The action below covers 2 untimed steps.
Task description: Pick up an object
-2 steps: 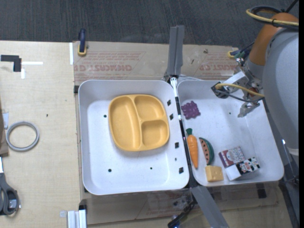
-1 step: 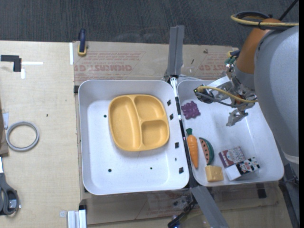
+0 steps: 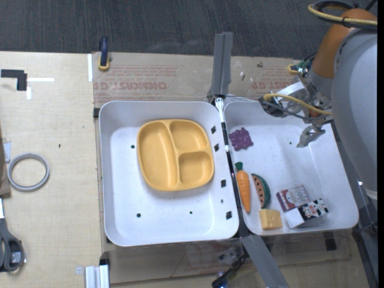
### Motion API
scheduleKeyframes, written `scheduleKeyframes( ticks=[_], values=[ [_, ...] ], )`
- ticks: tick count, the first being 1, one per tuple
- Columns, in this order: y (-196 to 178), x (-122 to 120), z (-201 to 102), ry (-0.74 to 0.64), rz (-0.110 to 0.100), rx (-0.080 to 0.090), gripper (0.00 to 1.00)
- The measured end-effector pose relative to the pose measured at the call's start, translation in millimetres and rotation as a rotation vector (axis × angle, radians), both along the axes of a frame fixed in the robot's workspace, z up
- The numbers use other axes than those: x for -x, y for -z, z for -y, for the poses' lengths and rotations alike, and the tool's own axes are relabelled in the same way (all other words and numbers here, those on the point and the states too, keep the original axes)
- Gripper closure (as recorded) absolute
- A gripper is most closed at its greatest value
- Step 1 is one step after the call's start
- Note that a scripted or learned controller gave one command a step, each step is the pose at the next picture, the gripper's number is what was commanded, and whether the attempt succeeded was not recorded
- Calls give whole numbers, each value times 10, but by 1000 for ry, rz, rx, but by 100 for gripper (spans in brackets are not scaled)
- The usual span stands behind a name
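Camera view: arm hangs over right bin, tool above bin's far right part, nothing seen in its grip; how far open, cannot tell. Candidates lie apart from it: purple grapes near divider, carrot beside watermelon slice, cheese wedge, small carton at near edge. Step judged: approach, no pick yet. Next move calls for choosing target, descending squarely. Left bin holds yellow divided plate. Pale wood table, tape roll at left edge; dark carpet beyond.
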State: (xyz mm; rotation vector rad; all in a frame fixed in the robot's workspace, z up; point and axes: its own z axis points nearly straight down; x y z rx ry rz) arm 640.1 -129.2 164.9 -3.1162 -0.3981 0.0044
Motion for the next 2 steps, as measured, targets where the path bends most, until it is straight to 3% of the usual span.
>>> scheduleKeyframes(
  ticks=[1, 2],
  values=[
    [226, -30, -378, 49, -2, -1, 0],
    [-264, -22, -1002, 49, 1, -1, 0]
  ],
)
